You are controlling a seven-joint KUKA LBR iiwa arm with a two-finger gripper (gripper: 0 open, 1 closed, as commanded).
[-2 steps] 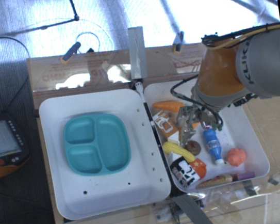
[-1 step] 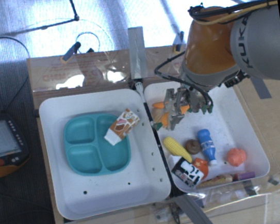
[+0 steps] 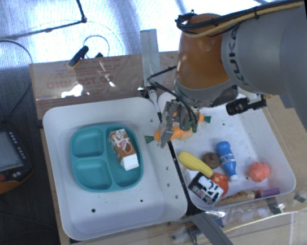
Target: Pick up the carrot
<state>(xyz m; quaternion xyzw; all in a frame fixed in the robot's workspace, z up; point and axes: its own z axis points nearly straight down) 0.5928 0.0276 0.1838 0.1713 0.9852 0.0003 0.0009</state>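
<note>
The arm [image 3: 245,48] reaches in from three o'clock, and its jaws hang over the seam between the two white bins, at the right bin's [image 3: 271,147] ten o'clock corner. The carrot [image 3: 169,135] sits between them, orange body gripped, green tip poking toward nine o'clock over the left bin's [image 3: 98,213] rim. In the left bin a teal tray [image 3: 94,168] carries a small carton [image 3: 123,147]. Toward five o'clock lie a corn cob [image 3: 194,163], a blue bottle [image 3: 226,159] and an orange ball [image 3: 258,171].

Single fixed camera above bench [image 3: 160,241] — looks down at slant on both bins (arm [image 3: 256,46] entering from right).
</note>
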